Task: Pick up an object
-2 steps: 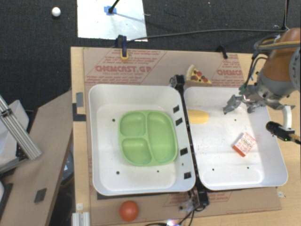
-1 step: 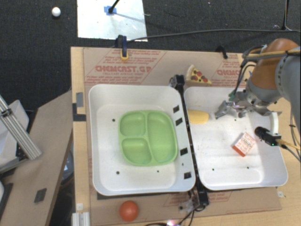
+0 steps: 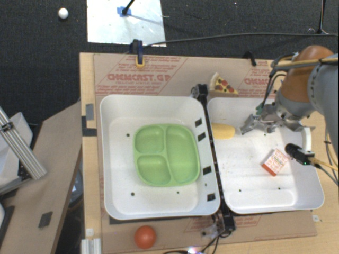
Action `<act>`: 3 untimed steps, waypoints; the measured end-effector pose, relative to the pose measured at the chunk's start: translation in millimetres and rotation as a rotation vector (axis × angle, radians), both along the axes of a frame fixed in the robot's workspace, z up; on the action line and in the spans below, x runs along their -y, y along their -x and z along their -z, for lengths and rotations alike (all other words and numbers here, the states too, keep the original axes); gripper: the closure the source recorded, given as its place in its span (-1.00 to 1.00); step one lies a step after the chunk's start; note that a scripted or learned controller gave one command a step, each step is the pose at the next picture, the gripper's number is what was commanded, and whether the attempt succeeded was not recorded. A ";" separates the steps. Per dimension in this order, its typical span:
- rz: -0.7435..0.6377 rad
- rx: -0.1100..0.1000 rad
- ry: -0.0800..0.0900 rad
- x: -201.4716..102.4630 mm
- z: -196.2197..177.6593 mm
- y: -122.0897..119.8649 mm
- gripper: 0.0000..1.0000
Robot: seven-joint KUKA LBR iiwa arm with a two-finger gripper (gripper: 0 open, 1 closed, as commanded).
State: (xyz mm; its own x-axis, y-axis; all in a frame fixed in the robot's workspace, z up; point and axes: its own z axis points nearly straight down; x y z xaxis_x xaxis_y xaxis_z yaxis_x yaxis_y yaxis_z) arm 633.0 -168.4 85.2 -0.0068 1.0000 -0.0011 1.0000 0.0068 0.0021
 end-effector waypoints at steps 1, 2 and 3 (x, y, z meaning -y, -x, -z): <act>-0.002 0.004 0.001 0.1 -11.9 -1.2 1.00; 0.001 0.006 0.001 -0.4 -77.3 -1.4 1.00; 0.001 0.005 0.001 -2.1 -133.9 6.7 1.00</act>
State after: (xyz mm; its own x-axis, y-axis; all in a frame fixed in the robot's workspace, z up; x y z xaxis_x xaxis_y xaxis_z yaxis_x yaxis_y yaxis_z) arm 626.3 -166.3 219.1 -0.0061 1.0000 -0.0017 1.0000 0.0062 0.0075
